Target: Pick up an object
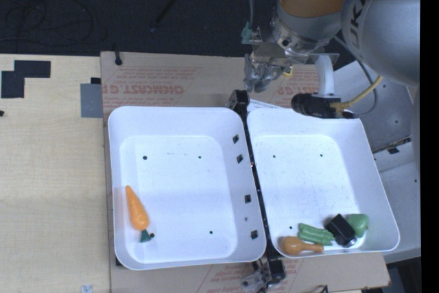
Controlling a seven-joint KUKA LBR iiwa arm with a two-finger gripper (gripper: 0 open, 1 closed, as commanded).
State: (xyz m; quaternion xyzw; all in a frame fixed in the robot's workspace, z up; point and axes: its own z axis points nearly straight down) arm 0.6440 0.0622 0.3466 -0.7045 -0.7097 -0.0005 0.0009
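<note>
The gripper point(259, 81) hangs above the far edge of the bench, behind the seam between the two bins; how far it is open I cannot tell. A toy carrot point(136, 208) lies at the near left of the left bin point(178, 121), and green pea pods point(315, 234), a black block point(340, 229) and an orange gourd-shaped toy point(299, 245) cluster in the near right corner of the right bin point(309, 125).

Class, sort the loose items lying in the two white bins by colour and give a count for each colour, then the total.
Orange: 2, the toy carrot and the orange pear-shaped piece
Green: 2, the bean pod and the green piece
Black: 1, the black block
Total: 5
</note>
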